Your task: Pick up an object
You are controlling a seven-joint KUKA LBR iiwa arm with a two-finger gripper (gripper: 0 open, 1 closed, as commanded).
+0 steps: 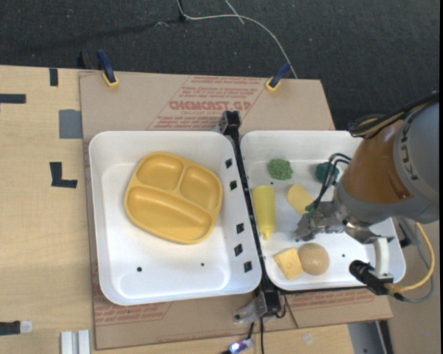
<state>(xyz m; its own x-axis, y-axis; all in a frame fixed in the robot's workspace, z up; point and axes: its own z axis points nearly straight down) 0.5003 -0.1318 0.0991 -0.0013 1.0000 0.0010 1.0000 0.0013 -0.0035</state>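
Note:
The right bin [332, 140] holds several small items. A green broccoli-like piece [280, 169] lies near the bin's back. A yellow tube-shaped item [264, 210] lies along the left wall, with a pale yellow chunk [299, 196] beside it. A yellow wedge [288, 263] and a tan ball [314, 258] sit at the front. A dark green item [324, 172] shows partly behind the arm. My gripper [307, 227] hangs low in this bin, just above the tan ball and below the pale yellow chunk. Nothing is visibly held.
The left bin [111, 257] holds a yellow divided plate [173, 196]. A black divider [240, 198] runs between the bins. The grey and orange arm [387, 172] covers the right bin's right side. Two clamps [107, 70] [278, 75] hold the cardboard base.

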